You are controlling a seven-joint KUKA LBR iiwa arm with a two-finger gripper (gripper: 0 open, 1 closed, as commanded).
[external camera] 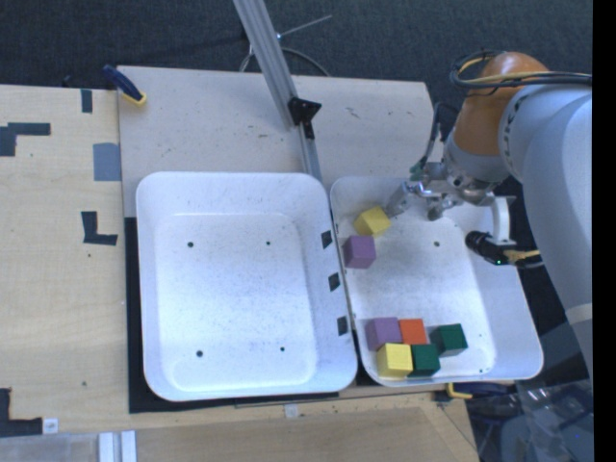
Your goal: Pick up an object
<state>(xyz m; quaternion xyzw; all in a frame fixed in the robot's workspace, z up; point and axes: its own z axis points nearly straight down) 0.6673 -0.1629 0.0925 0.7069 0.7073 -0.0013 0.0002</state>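
— What's the biggest thing you see from where you stand?

— The bench, pale wood, and on it two shallow white bins side by side. The left bin takes up the middle of the view. The right bin sits just beside it at three o'clock, their rims touching.

— And the arm?

— The grey arm comes in from three o'clock, with its orange band up at about one o'clock. It bends down over the top edge of the right bin.

— The gripper?

— The gripper is low at the twelve o'clock end of the right bin. It is small and dark against the metal, so whether it is apart or together I cannot tell. Nothing shows between its tips.

— Where are the blocks?

— All in the right bin. A yellow block lies just at eight o'clock of the gripper, near it; I cannot tell if they touch. A purple block sits just below that, toward six o'clock. At the six o'clock end there is a tight cluster: a second purple block, an orange block, a dark green block, a second yellow block and a second green block, packed against each other.

— Anything else?

— A slim metal pole slants from twelve o'clock down to the gap between the bins.
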